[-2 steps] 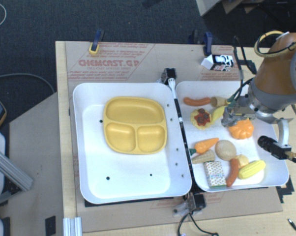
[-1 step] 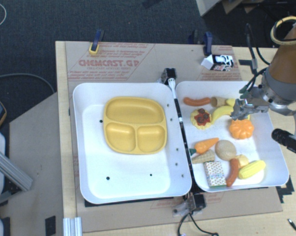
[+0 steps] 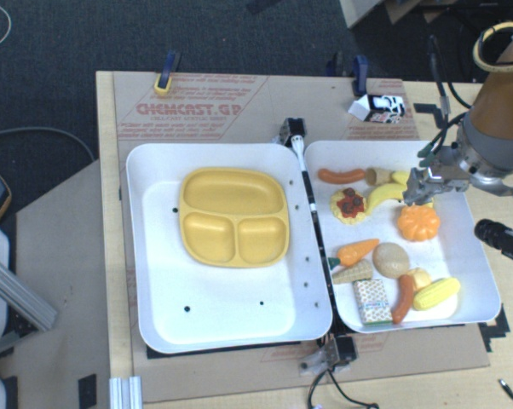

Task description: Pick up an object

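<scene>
The right bin [image 3: 487, 267] holds several toy foods: a red sausage [image 3: 342, 175], a banana [image 3: 384, 195], a small pizza piece [image 3: 350, 205], an orange pumpkin [image 3: 418, 222], a carrot [image 3: 359, 251], a beige potato [image 3: 391, 260], a patterned box [image 3: 373, 301], a second carrot [image 3: 405, 298] and a yellow corn cob [image 3: 436, 293]. My gripper [image 3: 420, 189] hangs over the bin's upper right, just above the pumpkin and at the banana's right end. Nothing shows between its fingers.
The left bin [image 3: 154, 262] carries a yellow three-compartment tray [image 3: 235, 216]. A black divider with clamps [image 3: 292, 130] runs between the bins. A small black-and-white object [image 3: 377, 106] lies on the cardboard behind the right bin. The arm [image 3: 499, 100] comes in from the right.
</scene>
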`<state>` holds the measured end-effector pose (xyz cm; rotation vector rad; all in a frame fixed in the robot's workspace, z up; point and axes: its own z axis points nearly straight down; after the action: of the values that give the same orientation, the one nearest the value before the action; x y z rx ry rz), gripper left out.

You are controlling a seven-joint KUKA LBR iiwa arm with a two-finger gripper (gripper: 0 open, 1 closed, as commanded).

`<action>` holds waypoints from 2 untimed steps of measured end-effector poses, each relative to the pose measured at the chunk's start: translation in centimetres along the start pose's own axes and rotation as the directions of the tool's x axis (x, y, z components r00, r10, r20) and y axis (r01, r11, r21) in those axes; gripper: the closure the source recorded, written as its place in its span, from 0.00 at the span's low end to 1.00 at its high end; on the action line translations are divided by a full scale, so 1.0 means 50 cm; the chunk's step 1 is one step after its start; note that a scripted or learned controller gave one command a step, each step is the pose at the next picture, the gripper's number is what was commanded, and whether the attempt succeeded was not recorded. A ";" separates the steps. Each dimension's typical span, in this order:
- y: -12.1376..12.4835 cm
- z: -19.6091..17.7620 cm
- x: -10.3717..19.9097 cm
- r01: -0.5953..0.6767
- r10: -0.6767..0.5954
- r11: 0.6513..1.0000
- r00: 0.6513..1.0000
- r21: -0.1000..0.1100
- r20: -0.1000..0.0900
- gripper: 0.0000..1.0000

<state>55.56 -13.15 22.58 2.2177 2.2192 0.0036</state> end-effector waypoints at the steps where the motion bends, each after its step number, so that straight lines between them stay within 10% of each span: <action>1: -0.002 -0.007 0.096 0.004 -0.004 1.000 1.000 0.005 -0.003 1.00; 2: 0.004 -0.015 0.214 0.006 -0.006 1.000 1.000 0.003 -0.003 1.00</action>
<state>55.77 -2.47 23.32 2.2146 2.2292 0.0036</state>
